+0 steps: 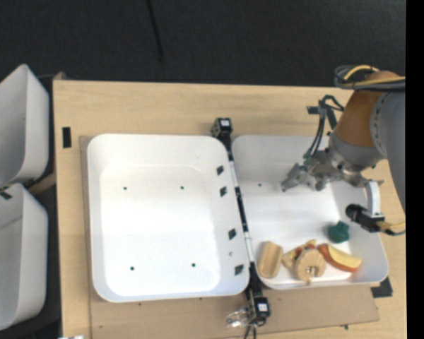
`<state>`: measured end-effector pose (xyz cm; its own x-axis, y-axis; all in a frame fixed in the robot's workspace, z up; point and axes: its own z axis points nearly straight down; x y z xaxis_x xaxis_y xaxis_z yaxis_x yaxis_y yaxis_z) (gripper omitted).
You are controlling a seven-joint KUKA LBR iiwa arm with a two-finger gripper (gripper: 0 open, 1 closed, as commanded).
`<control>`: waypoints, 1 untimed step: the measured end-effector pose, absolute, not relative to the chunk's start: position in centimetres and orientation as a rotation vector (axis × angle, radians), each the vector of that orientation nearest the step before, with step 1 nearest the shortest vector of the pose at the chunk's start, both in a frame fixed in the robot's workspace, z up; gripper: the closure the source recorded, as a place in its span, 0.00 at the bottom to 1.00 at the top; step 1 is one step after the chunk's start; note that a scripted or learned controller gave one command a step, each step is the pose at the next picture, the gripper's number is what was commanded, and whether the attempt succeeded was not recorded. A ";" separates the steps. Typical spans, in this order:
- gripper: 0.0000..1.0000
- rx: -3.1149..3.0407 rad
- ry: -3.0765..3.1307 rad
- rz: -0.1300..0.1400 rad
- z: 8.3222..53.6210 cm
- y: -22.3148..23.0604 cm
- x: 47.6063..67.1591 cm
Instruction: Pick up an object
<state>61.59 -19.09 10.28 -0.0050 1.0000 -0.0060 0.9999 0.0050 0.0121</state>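
Nearest the camera: a row of items along the near wall of the right bin (283, 214), all on the camera side of the claw (304, 179).
- tan wooden block (270, 260): view-left end of the row, below and slightly view-left of the claw, close by the seam between the bins
- tan lumpy piece (307, 261) with red bits: right beside the block, touching or nearly so. Can't make out what it is.
- apple slice (341, 259), red skin and yellow flesh: view-right end of the row, below and view-right of the claw
- small dark green object (338, 232): just behind the apple slice, closer to the claw than the row is, offset view-right of it

The claw sits over the far half of the right bin, above bare white floor and well apart from all four items. I can't tell from this angle whether it's open or closed. No item is seen in its grip. The arm (360, 126) comes in from view-right of the claw, with the orange band above the wrist.

The left bin (155, 210) is view-left of the claw, across the seam. There are black clips at the seam ends: one (221, 126) on the far side, up and view-left of the claw, and one (258, 306) on the near side. Both bins rest on the tan desk (162, 104).
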 end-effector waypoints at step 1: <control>0.00 2.209 2.216 0.010 24.1 -18.3 59.2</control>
